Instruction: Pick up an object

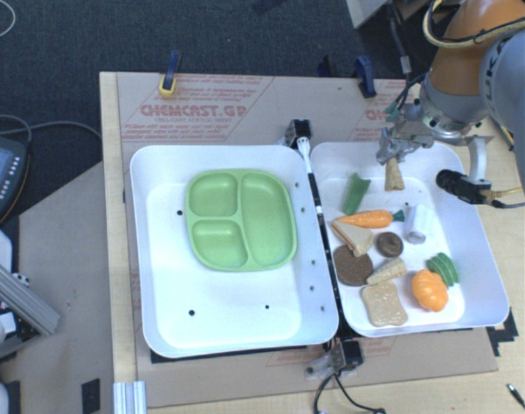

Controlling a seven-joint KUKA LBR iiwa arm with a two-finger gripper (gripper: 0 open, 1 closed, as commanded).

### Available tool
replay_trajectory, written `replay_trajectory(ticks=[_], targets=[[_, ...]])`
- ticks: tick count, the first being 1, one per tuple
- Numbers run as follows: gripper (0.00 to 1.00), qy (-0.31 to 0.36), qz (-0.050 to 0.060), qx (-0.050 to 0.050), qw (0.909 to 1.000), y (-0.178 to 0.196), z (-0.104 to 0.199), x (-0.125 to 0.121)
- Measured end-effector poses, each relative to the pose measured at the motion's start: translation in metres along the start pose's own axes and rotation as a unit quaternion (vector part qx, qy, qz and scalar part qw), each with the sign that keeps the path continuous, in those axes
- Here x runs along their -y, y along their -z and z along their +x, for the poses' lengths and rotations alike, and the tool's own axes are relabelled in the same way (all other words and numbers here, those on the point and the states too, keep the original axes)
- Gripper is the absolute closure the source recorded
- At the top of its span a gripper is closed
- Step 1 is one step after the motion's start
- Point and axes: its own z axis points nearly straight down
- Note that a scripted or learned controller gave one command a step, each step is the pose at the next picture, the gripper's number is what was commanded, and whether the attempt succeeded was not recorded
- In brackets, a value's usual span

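Pincer [393,155] closed on tan wedge [393,177], above right bin's [486,257] far end.

Red print on the bench board [202,102] behind the bins reads "CHEMCAST GP".

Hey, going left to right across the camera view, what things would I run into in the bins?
Green divided plate → green pepper strip → carrot → small brown round piece → white and grey cylinder → orange fruit. The other food pieces overlap too much across to place.
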Motion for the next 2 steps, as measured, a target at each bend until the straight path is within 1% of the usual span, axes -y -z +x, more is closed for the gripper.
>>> replay_trajectory(ticks=[1, 2], targets=[[1.0, -0.001, 0.0, 0.0, 1.0, 0.0593, -0.0005, 0.0073], [1.0, 0.0, 0.002, 0.0, 1.0, 0.0667, -0.0006, 0.0065]])
